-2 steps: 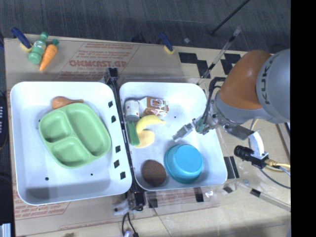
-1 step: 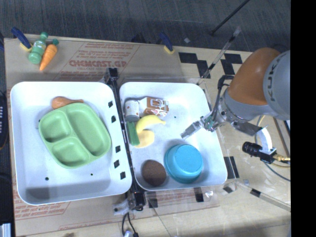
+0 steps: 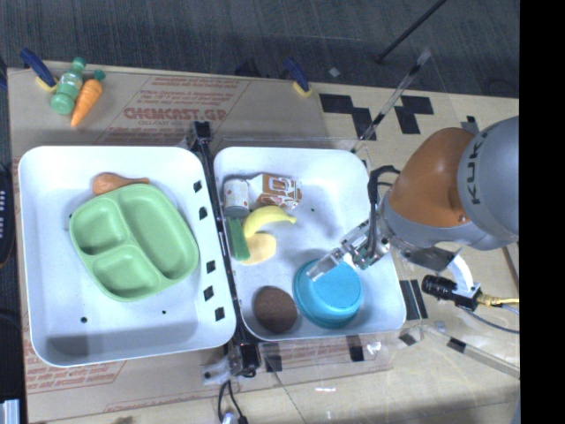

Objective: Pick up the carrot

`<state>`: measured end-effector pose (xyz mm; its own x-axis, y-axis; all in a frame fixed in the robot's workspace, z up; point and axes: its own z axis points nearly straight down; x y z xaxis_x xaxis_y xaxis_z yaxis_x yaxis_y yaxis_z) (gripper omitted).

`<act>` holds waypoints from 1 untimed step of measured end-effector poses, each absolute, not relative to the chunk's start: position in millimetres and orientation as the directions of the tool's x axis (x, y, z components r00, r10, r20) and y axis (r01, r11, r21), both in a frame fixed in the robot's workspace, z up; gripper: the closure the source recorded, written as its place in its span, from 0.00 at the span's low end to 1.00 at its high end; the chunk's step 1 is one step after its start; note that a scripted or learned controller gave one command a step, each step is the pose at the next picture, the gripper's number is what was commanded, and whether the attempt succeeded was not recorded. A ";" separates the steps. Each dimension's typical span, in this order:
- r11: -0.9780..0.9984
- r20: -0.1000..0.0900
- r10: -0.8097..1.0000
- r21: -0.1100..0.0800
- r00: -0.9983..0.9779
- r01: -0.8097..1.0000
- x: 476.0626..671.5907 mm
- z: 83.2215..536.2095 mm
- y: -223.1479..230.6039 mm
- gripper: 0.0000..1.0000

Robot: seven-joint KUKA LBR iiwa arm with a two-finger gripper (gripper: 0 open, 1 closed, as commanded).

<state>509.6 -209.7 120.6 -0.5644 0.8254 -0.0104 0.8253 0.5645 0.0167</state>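
the gripper [image 3: 351, 256] is small and partly blurred against the right bin [image 3: 349, 170], so how far its claw is open i cannot tell, and nothing can be seen held in it. the arm [image 3: 459, 193] itself is cut off at the right side of the view. an orange thing [image 3: 110, 183] in the left bin [image 3: 44, 263] is mostly hidden under the far edge of the green plate [image 3: 132, 241]; what it is i cannot say. the printed packet [image 3: 275, 189] in the right bin is hard to read.

the two white bins stand side by side on a brown board [image 3: 177, 104] with red print, and beyond it is a dark grey floor [image 3: 221, 16]. black and white marks are on the board to the right.

the arm reaches in from the right, its orange band above the wrist, and the gripper hangs low over the near right part of the right bin, at the rim of the blue bowl [image 3: 328, 294].

the carrot [image 3: 86, 102] lies outside the bins, on the board at the far left, just beside a green bottle [image 3: 66, 91] and well apart from the gripper. in the right bin there are also a banana [image 3: 263, 222], a brown ball [image 3: 275, 308] and a green stick [image 3: 237, 238] at the left wall.
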 end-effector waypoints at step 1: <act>0.457 -0.002 0.889 0.000 -0.457 0.889 583.7 142.5 -209.4 0.00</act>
